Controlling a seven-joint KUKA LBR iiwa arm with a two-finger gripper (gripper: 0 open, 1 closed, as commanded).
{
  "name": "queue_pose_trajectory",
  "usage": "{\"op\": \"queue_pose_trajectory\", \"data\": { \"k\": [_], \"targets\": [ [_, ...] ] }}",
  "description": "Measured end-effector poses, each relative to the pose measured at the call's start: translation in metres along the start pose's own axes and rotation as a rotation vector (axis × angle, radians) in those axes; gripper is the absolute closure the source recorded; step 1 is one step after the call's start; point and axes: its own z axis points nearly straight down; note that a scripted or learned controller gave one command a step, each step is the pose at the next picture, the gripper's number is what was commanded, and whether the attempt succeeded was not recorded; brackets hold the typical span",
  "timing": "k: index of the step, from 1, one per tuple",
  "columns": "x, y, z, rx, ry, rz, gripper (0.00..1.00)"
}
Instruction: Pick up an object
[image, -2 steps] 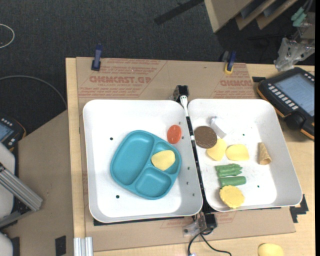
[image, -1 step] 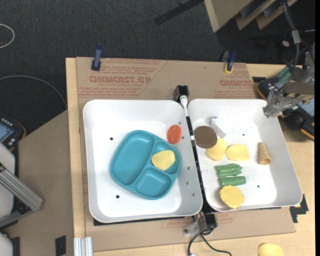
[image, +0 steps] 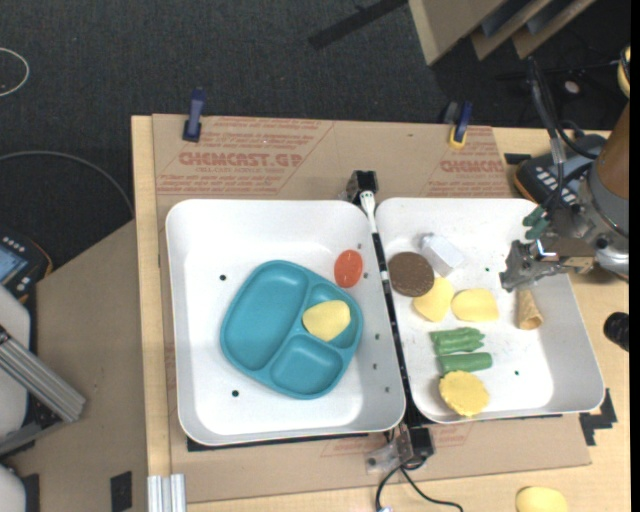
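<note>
My gripper (image: 527, 270) hangs over the right side of the right bin (image: 575, 395), reaching in from the right. Just below it in the view lies a tan cone-shaped piece (image: 528, 309), on the bin floor and apart from the gripper. Left of that are a yellow lump (image: 475, 305), a second yellow piece (image: 433, 299), a brown round disc (image: 410, 273) and a small white-grey block (image: 441, 252). Two green pieces (image: 460, 349) and a yellow round item (image: 465, 392) lie nearer the front. Nothing shows between the gripper's tips.
The left bin (image: 195, 400) holds a teal divided plate (image: 270, 330) with a yellow item (image: 326, 319) on it and an orange-red ball (image: 348, 267) beside it. A black clip (image: 362, 185) sits at the bins' shared far edge. Cables and dark gear crowd the far right.
</note>
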Motion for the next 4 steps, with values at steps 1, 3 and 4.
{"op": "queue_pose_trajectory", "data": {
  "k": [1, 3, 4],
  "targets": [
    [0.041, 0.003, -0.087, -0.021, -0.002, -0.004, 1.0],
    [0.033, 0.001, -0.073, 0.004, -0.003, 0.004, 1.0],
    [0.07, 0.028, -0.201, -0.025, -0.002, -0.003, 1.0]
  ]
}}
